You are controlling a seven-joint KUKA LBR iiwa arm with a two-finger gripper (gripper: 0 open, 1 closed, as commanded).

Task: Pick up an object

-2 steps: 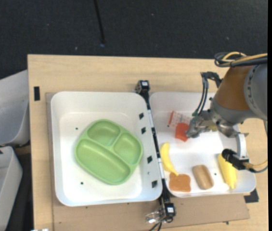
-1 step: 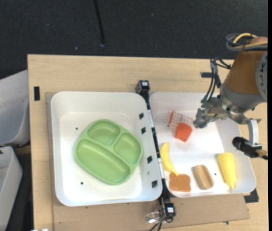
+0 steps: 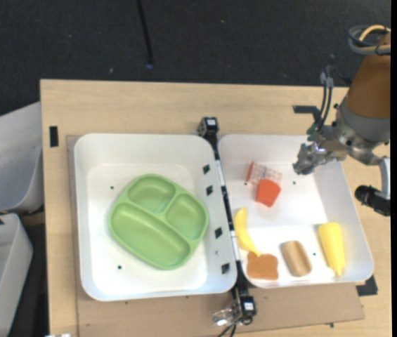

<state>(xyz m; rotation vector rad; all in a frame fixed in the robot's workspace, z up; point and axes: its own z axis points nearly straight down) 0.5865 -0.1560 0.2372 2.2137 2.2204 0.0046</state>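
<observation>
The jaws [image 3: 306,161] hang over the right bin [image 3: 349,195] at its 2 o'clock corner; I cannot tell how wide they stand. From the bin's middle, the red block [image 3: 268,192] lies at 10 o'clock, the corn cob [image 3: 332,248] at 4 o'clock, the banana [image 3: 243,232] at 8 o'clock.

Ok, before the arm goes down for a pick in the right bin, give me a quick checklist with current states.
1. Gripper over the right bin: ok.
2. Nothing between its fingers: cannot tell.
3. Orange block free of neighbours: ok, apart from the banana.
4. Gripper directly above the block: not ok, it sits to the block's right.
5. Corn cob and bread roll apart: ok.
</observation>
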